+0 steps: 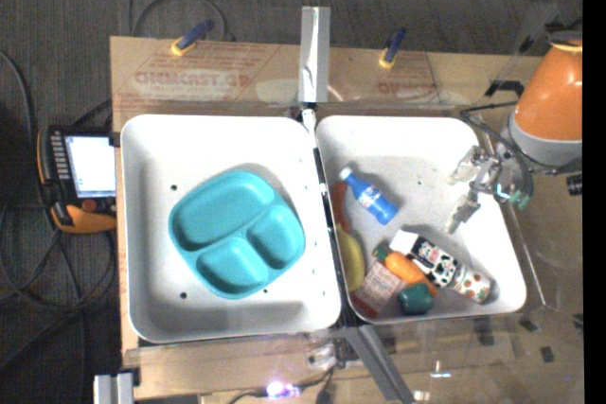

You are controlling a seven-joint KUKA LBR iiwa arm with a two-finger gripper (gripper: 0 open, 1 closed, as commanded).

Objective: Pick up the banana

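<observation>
The yellow banana (352,260) lies lengthwise against the left wall of the right bin (426,142), partly tucked among other items. My gripper (463,193) hangs over the right side of that bin, well to the right of the banana. It is open, with nothing between its metal fingers (466,167).
A blue bottle (369,197) lies just above the banana. To the banana's right are a brown packet (377,287), an orange item (407,268), a green piece (415,300) and a black-and-white patterned bottle (445,265). The left bin (142,203) holds a teal divided tray (239,232).
</observation>
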